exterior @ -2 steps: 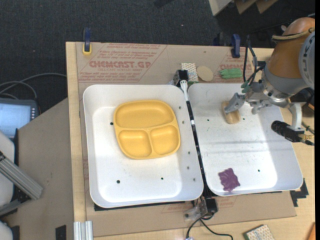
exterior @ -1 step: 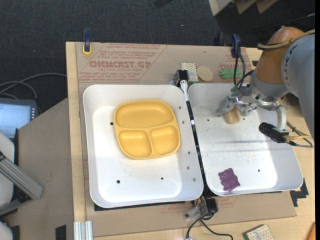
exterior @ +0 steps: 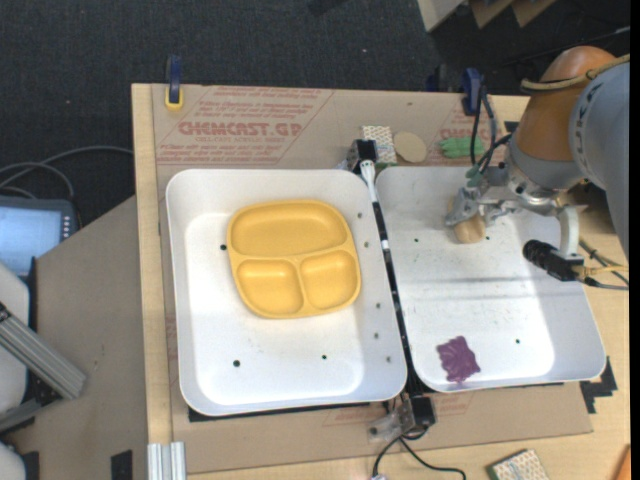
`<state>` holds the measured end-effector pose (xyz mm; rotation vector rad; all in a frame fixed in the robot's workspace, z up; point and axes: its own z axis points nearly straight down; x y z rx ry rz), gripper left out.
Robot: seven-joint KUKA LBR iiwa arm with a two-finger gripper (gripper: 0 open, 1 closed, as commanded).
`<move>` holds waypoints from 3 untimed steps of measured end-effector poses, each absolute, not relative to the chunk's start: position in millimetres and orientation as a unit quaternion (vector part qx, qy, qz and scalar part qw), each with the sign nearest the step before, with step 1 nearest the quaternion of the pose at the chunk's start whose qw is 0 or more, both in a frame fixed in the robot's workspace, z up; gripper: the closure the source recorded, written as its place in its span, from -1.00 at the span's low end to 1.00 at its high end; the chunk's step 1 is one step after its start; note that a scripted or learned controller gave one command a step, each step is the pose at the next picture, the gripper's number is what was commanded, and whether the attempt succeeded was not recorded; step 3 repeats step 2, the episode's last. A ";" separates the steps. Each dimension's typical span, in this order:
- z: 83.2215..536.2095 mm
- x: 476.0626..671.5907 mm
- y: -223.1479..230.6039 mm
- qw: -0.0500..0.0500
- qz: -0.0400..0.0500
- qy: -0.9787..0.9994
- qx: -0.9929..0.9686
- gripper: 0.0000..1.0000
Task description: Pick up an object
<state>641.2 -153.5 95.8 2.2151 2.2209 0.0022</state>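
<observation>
The hand [exterior: 468, 216] was lowered over a tan block [exterior: 468, 231] in the right bin [exterior: 560, 353]; its grip could not be told.

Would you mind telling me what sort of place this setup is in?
Probably a robotics lab: two white bins clamped on a board, a robot arm reaching in, and loose cables on dark carpet.

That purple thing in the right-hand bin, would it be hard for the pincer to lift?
Probably awkward. The purple thing looks flat and ragged-edged, lying low against the right bin's floor, so there is little height to pinch. Its crumpled outline suggests something soft and floppy that would likely droop rather than hold shape. It seems unlikely to roll.
</observation>
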 end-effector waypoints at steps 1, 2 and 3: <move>85.1 604.7 -100.1 -0.001 0.000 0.708 0.706 1.00; 189.8 552.4 -2.1 0.000 0.002 0.710 0.704 1.00; 189.8 552.4 -2.1 0.000 0.002 0.710 0.704 1.00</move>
